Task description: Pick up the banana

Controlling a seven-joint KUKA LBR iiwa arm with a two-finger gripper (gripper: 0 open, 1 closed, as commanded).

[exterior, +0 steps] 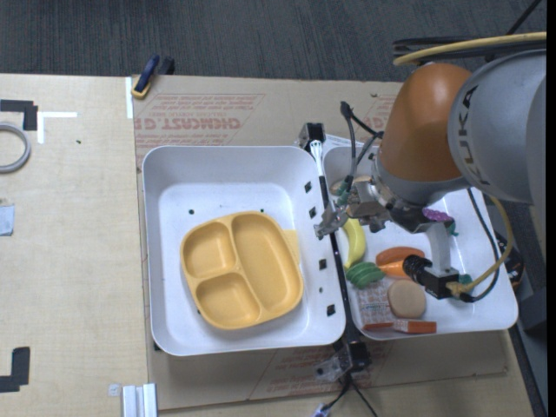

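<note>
The grey arm [486, 94] with its orange band is reaching in from the right and hanging over the right bin [486, 315], its bulk covering much of that bin's upper half. The gripper [347, 211] is sitting low at the left side of this bin, close to the wall where the two bins meet, and whether it is spread or closed cannot be told from this angle, since the wrist is hiding most of it. The banana [354, 241] is lying in the right bin just below the gripper, running roughly top to bottom along the left wall; its upper end is reaching up under the metal parts, so contact there cannot be judged. Just below the banana's lower end a green toy vegetable [365, 274] is resting, with an orange carrot-like piece [400, 258] beside it to the right. A round tan piece [407, 301] is lying lower in the same bin, next to a small printed card [373, 302] and a thin red-and-white item [408, 327]. In the left bin [174, 181] a yellow divided plate [241, 269] is sitting near the middle.
</note>
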